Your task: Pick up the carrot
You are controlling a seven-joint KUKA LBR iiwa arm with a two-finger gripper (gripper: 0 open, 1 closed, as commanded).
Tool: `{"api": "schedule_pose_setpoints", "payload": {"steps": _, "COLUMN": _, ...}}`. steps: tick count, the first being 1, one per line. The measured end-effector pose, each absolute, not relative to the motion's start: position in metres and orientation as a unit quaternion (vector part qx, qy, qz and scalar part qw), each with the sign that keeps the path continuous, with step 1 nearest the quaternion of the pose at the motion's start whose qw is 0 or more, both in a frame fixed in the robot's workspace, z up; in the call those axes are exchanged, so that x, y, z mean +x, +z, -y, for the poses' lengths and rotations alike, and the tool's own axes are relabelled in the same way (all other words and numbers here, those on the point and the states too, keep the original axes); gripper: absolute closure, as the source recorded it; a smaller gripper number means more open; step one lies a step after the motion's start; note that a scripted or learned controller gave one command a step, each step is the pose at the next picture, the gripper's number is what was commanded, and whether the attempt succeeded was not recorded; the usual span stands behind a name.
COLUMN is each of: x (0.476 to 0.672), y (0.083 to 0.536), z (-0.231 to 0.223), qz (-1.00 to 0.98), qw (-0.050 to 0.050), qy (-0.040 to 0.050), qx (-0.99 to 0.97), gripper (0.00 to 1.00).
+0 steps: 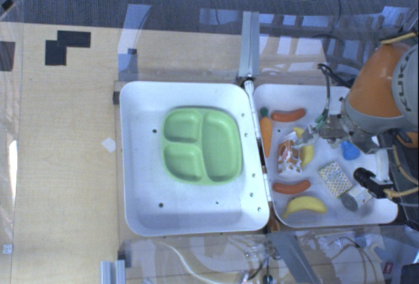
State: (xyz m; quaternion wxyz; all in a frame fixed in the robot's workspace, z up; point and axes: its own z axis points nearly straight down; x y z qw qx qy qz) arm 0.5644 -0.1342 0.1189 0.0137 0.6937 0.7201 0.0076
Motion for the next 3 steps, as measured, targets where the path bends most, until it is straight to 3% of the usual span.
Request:
{"api": "schedule_pose_setpoints", "payload": {"steps": 1, "x": 0.586, "y": 0.092, "z": 0.098, "qz": -0.719, "qw": 0.001, "qy": 0.0007, "qx": 0.695, "gripper": 0.0}}
{"api": "schedule_pose_setpoints", "payload": {"steps": 2, "x": 0.587, "y": 0.102, "z": 0.098, "qz": -0.719, "qw": 0.001, "qy": 0.0016, "qx": 0.695, "gripper": 1.0}}
{"api": "schedule_pose_setpoints", "payload": {"steps": 3, "x": 0.551, "y": 0.291, "z": 0.156, "qz": -0.785, "qw": 0.002, "qy": 0.0007, "qx": 0.62, "gripper": 1.0}}
